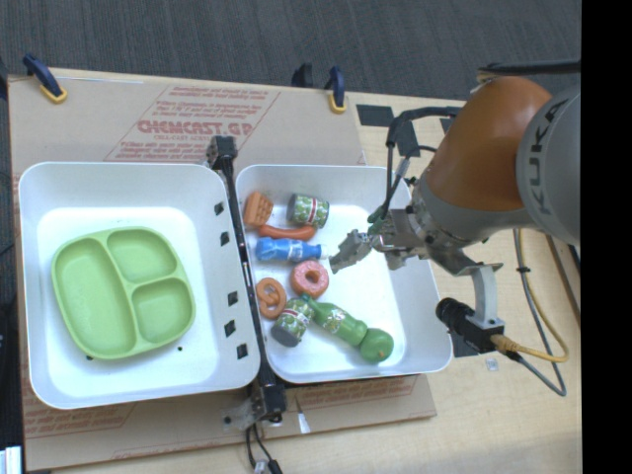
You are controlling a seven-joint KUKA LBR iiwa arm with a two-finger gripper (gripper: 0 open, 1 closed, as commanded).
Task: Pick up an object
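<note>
The desk (474,403) is pale wood, showing bare at the right of the frame. A brown cardboard sheet (197,121) with red print lies on it, held by blue clamps (44,79) along the upper edge. On the sheet sit two white bins side by side, touching: the left bin (39,363) and the right bin (420,349).

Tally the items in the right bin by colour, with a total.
Orange: 3, scoop, pretzel, doughnut
Green: 3, can, bottle, small jar
Blue: 1, tube
Total: 7
</note>
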